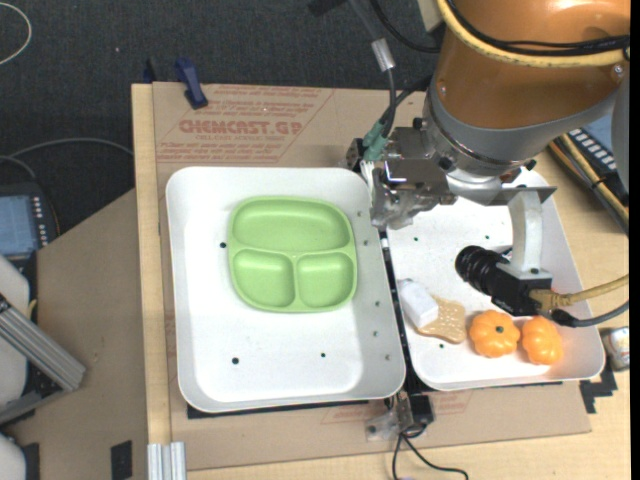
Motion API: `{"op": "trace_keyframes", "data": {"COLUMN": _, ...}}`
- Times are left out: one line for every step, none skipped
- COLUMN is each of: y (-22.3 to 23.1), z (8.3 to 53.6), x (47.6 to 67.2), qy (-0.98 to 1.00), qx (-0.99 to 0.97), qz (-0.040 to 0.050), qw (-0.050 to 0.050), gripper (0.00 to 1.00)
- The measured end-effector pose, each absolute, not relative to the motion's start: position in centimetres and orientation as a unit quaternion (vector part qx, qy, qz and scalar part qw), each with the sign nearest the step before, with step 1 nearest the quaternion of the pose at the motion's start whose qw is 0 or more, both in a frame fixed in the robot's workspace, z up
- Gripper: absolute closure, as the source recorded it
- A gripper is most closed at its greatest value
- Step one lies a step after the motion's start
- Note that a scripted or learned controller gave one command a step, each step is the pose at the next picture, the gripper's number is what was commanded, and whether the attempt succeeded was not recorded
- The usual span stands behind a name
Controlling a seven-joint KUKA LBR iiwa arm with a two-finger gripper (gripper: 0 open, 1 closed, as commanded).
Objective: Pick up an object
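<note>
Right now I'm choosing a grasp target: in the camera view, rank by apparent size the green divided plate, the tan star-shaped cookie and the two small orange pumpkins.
1. Green divided plate
2. The two small orange pumpkins, alike
3. Tan star-shaped cookie, roughly pumpkin-sized and partly covered, so its rank is unsure

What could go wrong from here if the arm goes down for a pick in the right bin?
The two orange pumpkins touch, and the tan cookie-shaped piece leans against a white block; a grasp could nudge or drag a neighbour. They also crowd the right bin's near rim, so a finger might strike that wall. The gripper sits by the seam with the left bin, far from those objects.
</note>
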State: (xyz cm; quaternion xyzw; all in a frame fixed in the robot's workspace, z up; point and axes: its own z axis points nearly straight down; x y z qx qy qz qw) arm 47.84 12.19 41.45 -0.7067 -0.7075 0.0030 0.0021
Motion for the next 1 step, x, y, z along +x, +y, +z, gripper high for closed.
{"op": "trace_keyframes", "data": {"y": 12.14, "z": 42.84, "x": 47.98, "qy": -0.708, "qx": -0.707, "qz": -0.0005, "qw": -0.001, "gripper": 1.00}}
